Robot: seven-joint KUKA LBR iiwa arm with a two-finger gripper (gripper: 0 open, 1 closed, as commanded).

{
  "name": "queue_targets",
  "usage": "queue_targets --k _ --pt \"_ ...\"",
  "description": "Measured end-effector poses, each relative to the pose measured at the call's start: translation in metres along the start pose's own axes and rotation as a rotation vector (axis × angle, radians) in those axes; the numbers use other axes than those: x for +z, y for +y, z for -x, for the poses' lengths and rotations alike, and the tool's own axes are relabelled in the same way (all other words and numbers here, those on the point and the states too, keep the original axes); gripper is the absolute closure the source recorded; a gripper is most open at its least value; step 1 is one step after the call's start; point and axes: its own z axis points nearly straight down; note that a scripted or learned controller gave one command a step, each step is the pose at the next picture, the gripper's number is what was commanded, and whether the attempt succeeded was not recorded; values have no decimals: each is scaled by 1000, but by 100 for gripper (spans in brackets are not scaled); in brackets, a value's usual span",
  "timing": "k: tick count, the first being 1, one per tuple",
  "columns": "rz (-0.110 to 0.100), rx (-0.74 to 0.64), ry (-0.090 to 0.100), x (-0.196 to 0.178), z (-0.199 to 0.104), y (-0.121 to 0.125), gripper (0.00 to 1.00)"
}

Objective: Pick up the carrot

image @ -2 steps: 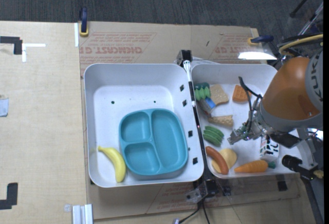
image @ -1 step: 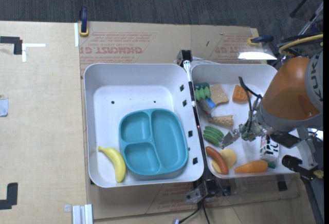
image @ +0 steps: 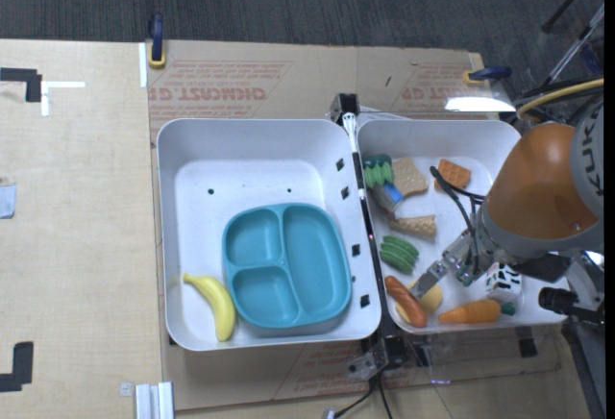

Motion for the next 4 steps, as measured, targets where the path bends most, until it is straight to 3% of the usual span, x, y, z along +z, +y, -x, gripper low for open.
queue_targets --k 1,2,3,4 --pt "4 6 -4 -9 2 2 100" --pt "4 6 -4 -9 2 2 0" --pt "7 11 -8 -19 4 3 100" --pt "7 11 -8 -19 4 3 0"
